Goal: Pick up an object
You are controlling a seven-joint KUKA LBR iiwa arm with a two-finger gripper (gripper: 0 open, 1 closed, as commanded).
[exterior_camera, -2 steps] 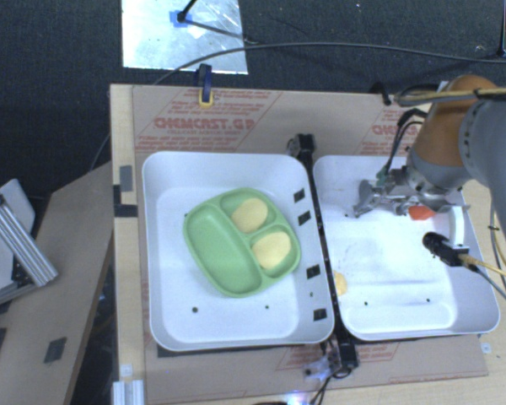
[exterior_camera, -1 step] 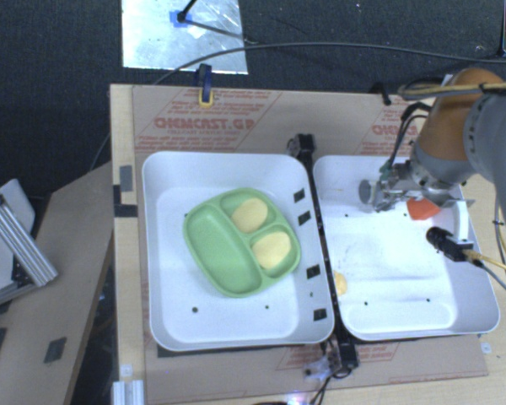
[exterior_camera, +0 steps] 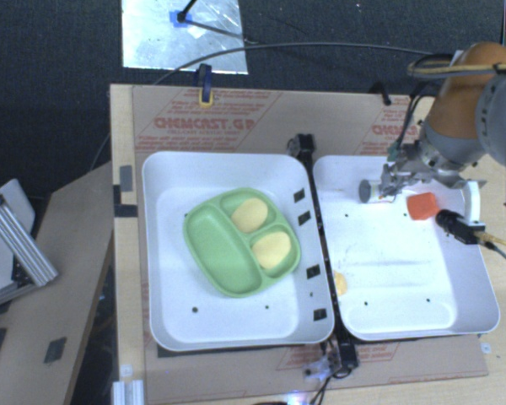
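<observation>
A green tray (exterior_camera: 228, 256) with two yellow pieces (exterior_camera: 262, 230) was seen in the left bin (exterior_camera: 173, 226); an orange block (exterior_camera: 422, 206) lay in the right bin (exterior_camera: 405, 302). The state of the gripper (exterior_camera: 386, 188) could not be told.

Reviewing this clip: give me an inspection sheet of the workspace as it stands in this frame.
Surface: two white bins, left bin and right bin, on a brown board.
Job's things: green divided tray holding two yellow pieces in left bin; orange block and small yellow piece in right bin.
Clutter: nothing seen.
Grippers: gripper over right bin's far side, beside the orange block.
Cables: black cable beyond the board.
Surroundings: dark cloth, foil sheet.
</observation>
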